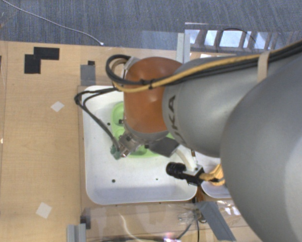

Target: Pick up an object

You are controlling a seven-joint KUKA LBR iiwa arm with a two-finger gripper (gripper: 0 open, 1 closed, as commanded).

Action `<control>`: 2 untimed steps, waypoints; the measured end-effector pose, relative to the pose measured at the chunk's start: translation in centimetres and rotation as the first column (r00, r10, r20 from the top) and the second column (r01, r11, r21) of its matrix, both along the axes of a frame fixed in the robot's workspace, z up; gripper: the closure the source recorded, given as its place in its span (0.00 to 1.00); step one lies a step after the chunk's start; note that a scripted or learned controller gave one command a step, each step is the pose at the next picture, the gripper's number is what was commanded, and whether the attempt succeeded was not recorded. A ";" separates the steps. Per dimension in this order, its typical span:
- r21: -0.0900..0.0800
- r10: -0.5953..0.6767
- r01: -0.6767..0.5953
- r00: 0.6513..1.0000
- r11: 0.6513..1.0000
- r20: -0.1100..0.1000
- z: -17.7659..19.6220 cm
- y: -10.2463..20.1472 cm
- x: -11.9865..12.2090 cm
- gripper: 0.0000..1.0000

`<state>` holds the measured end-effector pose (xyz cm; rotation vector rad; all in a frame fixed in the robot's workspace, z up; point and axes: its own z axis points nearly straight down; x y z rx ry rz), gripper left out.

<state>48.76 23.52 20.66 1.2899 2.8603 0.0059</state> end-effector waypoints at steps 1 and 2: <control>-0.002 0.455 -0.455 0.890 0.890 0.000 -0.9 -1.0 0.0 1.00; -0.003 0.691 -0.691 0.723 0.723 0.001 -2.2 0.0 0.0 1.00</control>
